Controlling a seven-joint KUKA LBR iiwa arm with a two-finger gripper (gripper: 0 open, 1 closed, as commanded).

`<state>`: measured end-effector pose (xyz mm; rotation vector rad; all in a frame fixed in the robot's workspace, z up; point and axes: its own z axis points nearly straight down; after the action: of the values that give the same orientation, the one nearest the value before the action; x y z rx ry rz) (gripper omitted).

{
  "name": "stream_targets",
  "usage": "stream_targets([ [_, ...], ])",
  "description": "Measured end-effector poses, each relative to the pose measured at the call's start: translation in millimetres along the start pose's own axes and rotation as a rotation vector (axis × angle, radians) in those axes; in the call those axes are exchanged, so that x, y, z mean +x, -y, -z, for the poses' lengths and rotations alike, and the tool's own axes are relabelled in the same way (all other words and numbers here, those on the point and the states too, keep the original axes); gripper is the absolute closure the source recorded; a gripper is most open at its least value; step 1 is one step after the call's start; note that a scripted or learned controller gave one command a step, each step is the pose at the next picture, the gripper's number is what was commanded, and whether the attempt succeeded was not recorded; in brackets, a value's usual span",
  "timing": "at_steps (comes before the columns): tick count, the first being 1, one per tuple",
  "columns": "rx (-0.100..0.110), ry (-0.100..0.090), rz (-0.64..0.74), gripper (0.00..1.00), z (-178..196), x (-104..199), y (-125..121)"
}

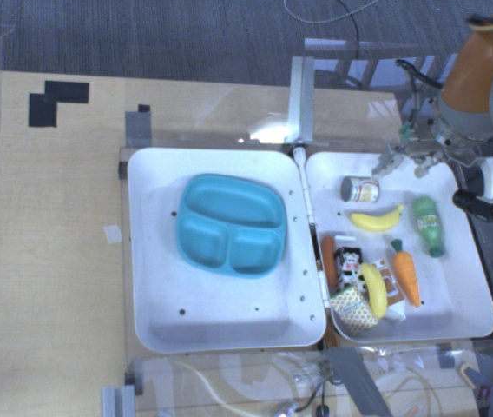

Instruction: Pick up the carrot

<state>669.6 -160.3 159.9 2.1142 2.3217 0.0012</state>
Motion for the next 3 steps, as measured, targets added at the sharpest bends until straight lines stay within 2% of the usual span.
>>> stream_targets([
  [1,-0.002,0.0,-0.007,0.0,-12.9,45.5,122.6],
  [2,-0.003,0.001,0.031,0.0,-13.3,15.7,100.9],
  [3,-0.003,0.001,0.031,0.0,-13.2,15.7,100.9],
])
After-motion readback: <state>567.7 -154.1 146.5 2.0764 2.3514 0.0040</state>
